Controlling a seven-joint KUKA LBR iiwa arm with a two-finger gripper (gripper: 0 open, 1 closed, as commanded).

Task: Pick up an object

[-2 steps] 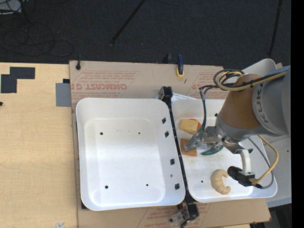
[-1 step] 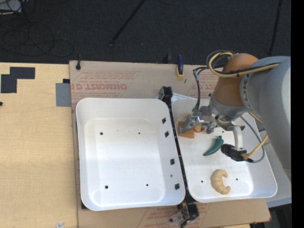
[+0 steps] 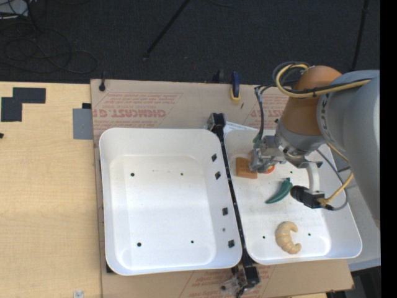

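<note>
Broadly, largest things come first.
Bench: a pale wooden bench top (image 3: 43, 185) fills the left and lower part of the frame, with a printed brown cardboard sheet (image 3: 155, 107) lying on it under both bins.
Arm: the grey robot arm with its orange band (image 3: 313, 101) comes in from the upper right of the frame and bends down over the right bin; yellow and black cables loop around its wrist.
Left bin: a shallow white plastic bin (image 3: 118, 148) sits at the centre of the frame, its floor showing a few small dark holes.
Right bin: a second shallow white plastic bin (image 3: 347, 244) lies just beside it toward the lower right, the two meeting along a black clamped seam.
Croissant: a tan croissant-shaped toy (image 3: 288, 237) rests on the floor of the right bin near its lower edge, well apart from the gripper.
Pepper: a slim green chilli-shaped toy (image 3: 280, 191) lies tilted in the middle of the right bin, near the wrist.
Block: a small orange-brown block (image 3: 244, 168) lies in the upper left part of the right bin, just beside the gripper.
Gripper: the two-finger metal gripper (image 3: 263, 162) is low over the right bin, with something small and red at its tip; whether it is released or clenched cannot be told.
</note>
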